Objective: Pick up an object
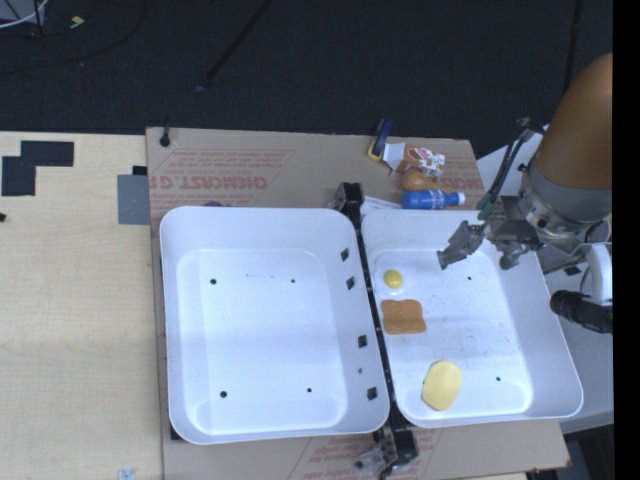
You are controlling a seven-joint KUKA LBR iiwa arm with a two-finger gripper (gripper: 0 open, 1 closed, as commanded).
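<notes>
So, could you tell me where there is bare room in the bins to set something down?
The left bin offers bare floor wall to wall. In the right bin, free floor lies right of the brown piece and yellow lump. Its left side is crowded, with the small yellow ball and the gripper above.

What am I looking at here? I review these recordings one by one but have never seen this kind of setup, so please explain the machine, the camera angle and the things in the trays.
One camera looks down at a slant on a bench. The grey arm with the orange band is a robot reaching in from the right; its gripper hangs above the right bin with nothing seen between its fingers. That bin holds a small yellow ball, a brown block and a larger yellow lump. The left bin sits beside it. Behind the bins, on cardboard, lie a blue bottle and other small items.
</notes>
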